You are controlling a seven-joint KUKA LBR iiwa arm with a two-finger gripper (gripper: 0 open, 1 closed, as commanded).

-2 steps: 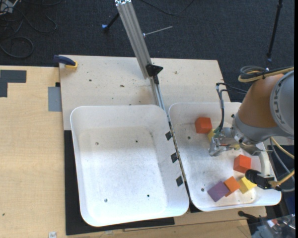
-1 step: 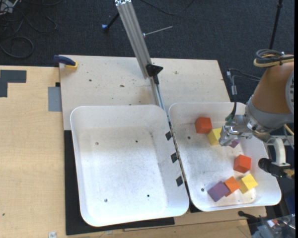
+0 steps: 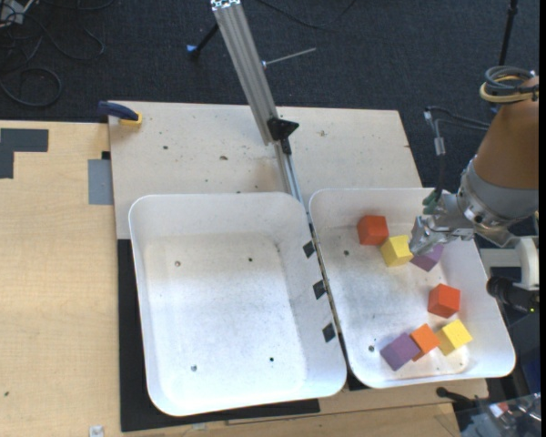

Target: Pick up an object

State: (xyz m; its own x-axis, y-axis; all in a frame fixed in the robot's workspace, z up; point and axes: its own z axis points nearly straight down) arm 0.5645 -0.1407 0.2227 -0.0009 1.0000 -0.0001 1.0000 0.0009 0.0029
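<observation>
The two-finger gripper (image 3: 425, 240) is hovering directly over the small purple block (image 3: 428, 259) near the right bin's (image 3: 346, 335) far edge; its grip probably cannot be told.

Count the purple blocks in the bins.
2, both in the right bin: one purple block near its front edge, another purple block under the gripper, partly covered. More may be hidden.

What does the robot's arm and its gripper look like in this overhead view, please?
The arm enters from the right as a thick rounded body: a broad orange band above, a grey wrist section below. A coil of light cable sits on top of it. The gripper is a small metallic grey assembly with dark parts, much slimmer than the arm.
</observation>
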